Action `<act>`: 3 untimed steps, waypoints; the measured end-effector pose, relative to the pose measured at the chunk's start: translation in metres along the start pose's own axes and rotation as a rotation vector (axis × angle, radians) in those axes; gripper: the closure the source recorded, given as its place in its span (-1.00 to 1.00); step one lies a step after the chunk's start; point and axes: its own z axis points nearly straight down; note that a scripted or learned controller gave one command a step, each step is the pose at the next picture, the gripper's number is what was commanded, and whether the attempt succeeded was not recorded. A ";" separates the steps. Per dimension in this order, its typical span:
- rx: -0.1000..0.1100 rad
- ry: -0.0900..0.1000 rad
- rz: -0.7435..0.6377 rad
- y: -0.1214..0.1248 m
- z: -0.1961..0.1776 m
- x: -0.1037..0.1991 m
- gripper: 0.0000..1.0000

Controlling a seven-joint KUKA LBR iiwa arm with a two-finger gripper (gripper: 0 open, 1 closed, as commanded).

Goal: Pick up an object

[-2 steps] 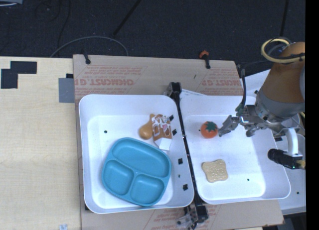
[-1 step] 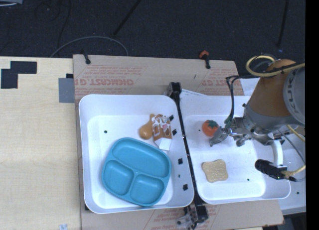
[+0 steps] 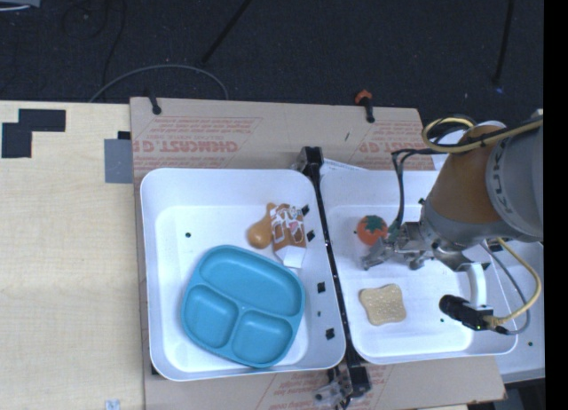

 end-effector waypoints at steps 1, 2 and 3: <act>0.001 0.000 0.004 0.000 -0.012 -0.001 1.00; -0.005 -0.002 0.005 0.000 -0.072 -0.010 1.00; -0.005 -0.002 0.007 -0.007 -0.128 -0.018 1.00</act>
